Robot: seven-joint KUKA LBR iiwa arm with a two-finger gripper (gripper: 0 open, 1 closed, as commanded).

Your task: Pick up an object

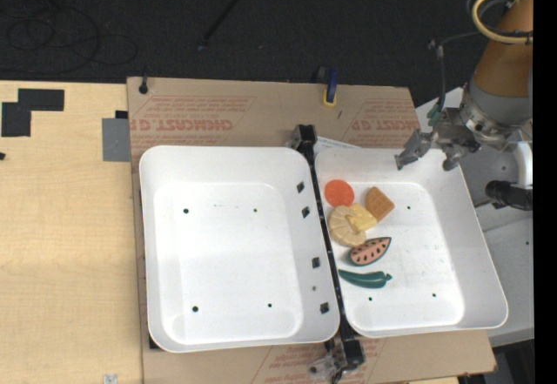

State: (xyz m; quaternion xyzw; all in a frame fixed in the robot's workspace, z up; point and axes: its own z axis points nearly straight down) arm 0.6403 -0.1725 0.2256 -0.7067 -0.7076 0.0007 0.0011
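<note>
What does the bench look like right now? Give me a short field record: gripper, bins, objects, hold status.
gripper: above the far right corner of the right bin, fingers spread, nothing between them
right bin: holds all five objects, clustered by its left wall
objects: orange-red disc; tan wafer; pale yellow piece; watermelon slice; green pepper
contact: pale yellow piece touches the watermelon slice; green pepper lies apart, nearest the camera
left bin: white, beside the right bin
hold status: nothing picked up yet

- Two white bins: left bin, right bin
- One orange disc
- One tan cracker
- One pale yellow piece
- One watermelon slice
- One green pepper
</note>
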